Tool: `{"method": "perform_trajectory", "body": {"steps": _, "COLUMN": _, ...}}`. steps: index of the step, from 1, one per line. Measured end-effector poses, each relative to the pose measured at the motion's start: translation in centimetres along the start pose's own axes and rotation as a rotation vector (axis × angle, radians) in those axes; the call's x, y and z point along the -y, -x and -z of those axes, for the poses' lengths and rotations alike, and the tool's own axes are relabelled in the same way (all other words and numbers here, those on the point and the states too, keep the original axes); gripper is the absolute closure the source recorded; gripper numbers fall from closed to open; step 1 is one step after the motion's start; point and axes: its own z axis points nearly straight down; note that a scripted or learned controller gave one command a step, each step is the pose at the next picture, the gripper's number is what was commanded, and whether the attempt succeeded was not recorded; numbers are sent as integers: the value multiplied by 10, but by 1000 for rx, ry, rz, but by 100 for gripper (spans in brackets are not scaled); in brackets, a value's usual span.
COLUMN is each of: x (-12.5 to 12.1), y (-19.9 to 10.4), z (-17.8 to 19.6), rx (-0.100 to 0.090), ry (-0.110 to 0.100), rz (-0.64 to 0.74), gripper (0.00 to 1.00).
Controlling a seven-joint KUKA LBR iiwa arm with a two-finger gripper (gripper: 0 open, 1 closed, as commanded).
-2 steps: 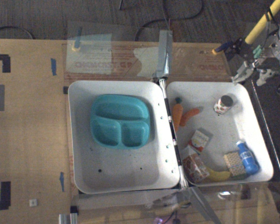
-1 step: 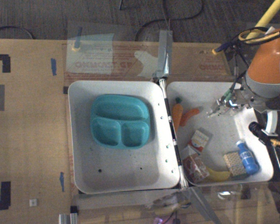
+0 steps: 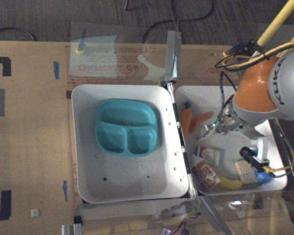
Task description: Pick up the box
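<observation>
The box [image 3: 210, 154] is a small white carton with an orange corner, lying flat near the middle of the right bin [image 3: 279, 182]. My gripper [image 3: 219, 127] hangs over the right bin's upper middle, just above and slightly right of the box, under the grey wrist with its orange band [image 3: 255, 89]. Nothing shows held at the gripper tip.
An orange carrot [image 3: 186, 120] and a reddish piece [image 3: 201, 120] lie by the right bin's left wall. A brown packet [image 3: 206, 175], a banana [image 3: 230, 182], a tan cracker-like block [image 3: 244, 170] and a blue item [image 3: 264, 177] crowd its front. A teal divided plate [image 3: 127, 127] sits in the left bin [image 3: 88, 180].
</observation>
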Motion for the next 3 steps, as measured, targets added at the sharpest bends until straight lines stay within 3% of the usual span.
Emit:
{"method": "perform_trajectory", "body": {"steps": 2, "x": 84, "y": -25, "z": 1, "rx": 1, "ry": 1, "rz": -139, "gripper": 0}}
{"method": "perform_trajectory", "body": {"steps": 3, "x": -38, "y": 7, "z": -1, "rx": 2, "ry": -3, "rz": -109, "gripper": 0}}
